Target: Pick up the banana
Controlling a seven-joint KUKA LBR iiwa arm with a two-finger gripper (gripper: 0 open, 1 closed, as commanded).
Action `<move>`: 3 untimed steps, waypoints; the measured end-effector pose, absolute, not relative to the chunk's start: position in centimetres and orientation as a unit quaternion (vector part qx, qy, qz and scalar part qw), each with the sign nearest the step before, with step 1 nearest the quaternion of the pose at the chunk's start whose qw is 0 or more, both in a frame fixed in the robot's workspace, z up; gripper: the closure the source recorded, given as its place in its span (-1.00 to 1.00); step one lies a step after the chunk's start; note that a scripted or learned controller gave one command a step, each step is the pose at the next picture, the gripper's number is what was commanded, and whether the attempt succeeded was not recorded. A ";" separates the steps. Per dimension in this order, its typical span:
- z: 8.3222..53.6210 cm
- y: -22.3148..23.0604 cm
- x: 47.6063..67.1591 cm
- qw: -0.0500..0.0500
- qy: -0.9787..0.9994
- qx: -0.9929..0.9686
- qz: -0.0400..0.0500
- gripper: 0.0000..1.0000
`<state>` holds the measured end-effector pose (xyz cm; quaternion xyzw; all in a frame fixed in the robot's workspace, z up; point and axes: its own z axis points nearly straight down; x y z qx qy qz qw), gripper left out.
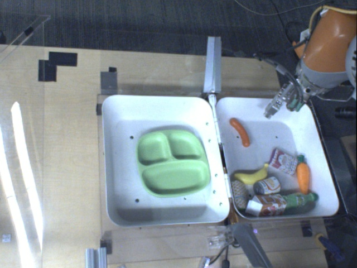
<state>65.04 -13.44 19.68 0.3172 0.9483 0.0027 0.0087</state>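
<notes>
On the left, the first white bin (111, 149) holds a green divided tray (173, 162), lying flat near the middle with its three compartments facing up. A metal divider bar (212, 66) runs up between the two bins. In the right bin (312, 128), an orange sausage (240, 132) lies by itself in the upper part, tilted a little. Lower down, things crowd together along the near edge: the banana (252, 176) lies on its side near the bin's left wall, just beside a can (269, 185) and above a mesh-patterned item (240, 192) in the corner. A green bottle (287, 202) with a printed label lies along the bottom edge, and a small red and white packet (284, 162) sits beside a carrot (303, 175) toward the right. The gripper (277, 106) hangs over the upper right of this bin, well apart from the banana, at the end of the arm with its orange band (328, 41). I see nothing caught in it, though how wide its jaws stand I cannot tell from here.
</notes>
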 end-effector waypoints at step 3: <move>9.0 -9.1 54.9 0.008 0.922 0.387 0.002 -1.00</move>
